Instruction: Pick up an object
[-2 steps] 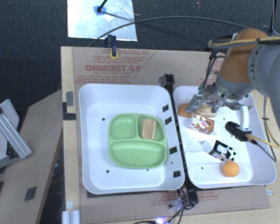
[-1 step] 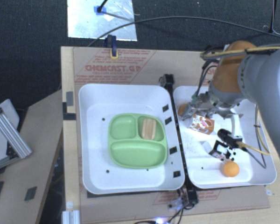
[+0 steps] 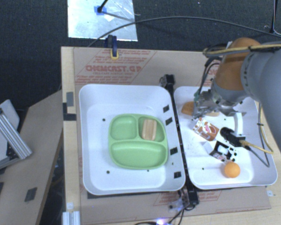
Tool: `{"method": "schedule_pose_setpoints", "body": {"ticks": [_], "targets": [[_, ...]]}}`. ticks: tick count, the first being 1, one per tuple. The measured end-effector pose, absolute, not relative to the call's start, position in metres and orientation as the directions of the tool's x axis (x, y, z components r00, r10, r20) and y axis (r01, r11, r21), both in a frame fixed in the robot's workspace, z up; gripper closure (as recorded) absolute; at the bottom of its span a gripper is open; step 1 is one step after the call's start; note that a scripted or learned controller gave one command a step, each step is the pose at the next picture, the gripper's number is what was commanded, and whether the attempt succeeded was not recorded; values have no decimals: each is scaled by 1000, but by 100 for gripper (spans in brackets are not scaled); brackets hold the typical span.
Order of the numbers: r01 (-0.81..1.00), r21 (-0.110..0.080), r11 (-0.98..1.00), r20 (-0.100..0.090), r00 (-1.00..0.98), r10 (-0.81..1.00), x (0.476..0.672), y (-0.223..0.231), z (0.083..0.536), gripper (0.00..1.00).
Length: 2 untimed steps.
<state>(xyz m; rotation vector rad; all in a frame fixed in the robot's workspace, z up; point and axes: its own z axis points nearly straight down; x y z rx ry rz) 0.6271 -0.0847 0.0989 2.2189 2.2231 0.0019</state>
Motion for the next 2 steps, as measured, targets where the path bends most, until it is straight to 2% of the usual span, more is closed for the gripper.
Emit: {"method": "schedule_pose_setpoints", "body": {"ticks": [2], "targets": [[1000,9,6,-1,-6,1000,640,-79,225,100]]}}
